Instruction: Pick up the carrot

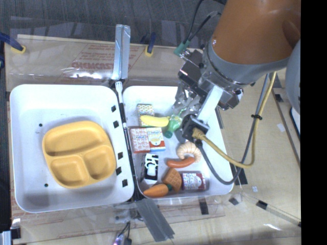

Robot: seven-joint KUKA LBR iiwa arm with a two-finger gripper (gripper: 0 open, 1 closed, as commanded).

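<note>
The carrot (156,190) is orange with a small green top. It lies on its side at the front edge of the right bin (223,148), close to the bin's front left corner. The gripper (182,111) hangs over the far middle of that bin, well behind the carrot and apart from it. It sits just above a small green object (172,125) and a yellow banana (153,121). The wrist and cables hide how the gripper stands. Nothing is seen held.
Around the carrot lie a brown wedge (172,177), a red bottle (193,180), a black-and-white carton (150,168), a sausage (181,162), a croissant (188,148) and a red-and-white box (147,139). The left bin (20,137) holds a yellow divided plate (77,152).
</note>
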